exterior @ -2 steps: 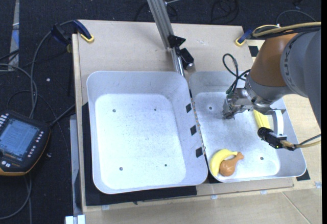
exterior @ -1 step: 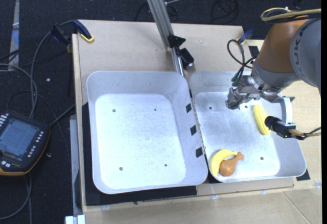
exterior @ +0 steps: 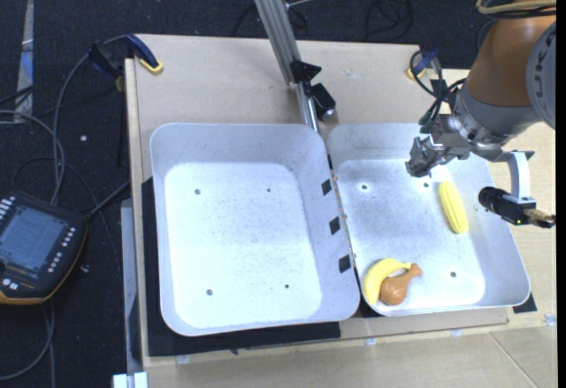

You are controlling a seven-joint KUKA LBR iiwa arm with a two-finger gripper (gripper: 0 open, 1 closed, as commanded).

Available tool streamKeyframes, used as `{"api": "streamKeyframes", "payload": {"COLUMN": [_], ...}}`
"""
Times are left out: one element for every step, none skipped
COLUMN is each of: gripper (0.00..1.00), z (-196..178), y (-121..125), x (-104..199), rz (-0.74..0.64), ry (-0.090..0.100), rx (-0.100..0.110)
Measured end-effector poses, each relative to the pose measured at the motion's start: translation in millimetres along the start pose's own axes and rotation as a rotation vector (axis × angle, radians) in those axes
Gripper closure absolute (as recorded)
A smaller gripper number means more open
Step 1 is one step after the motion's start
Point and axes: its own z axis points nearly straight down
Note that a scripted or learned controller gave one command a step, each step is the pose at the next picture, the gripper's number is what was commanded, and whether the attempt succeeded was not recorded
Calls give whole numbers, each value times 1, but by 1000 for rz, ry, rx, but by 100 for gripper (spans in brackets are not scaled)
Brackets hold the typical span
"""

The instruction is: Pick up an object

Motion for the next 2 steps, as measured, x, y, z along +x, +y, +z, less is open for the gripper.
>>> {"api": "streamKeyframes", "payload": {"gripper": [100, 100], "z": [-41, -48], "y": [1, -14], "x": [0, 52], "rz": [0, -5], "ry": [0, 2], "rx": [1, 3]}}
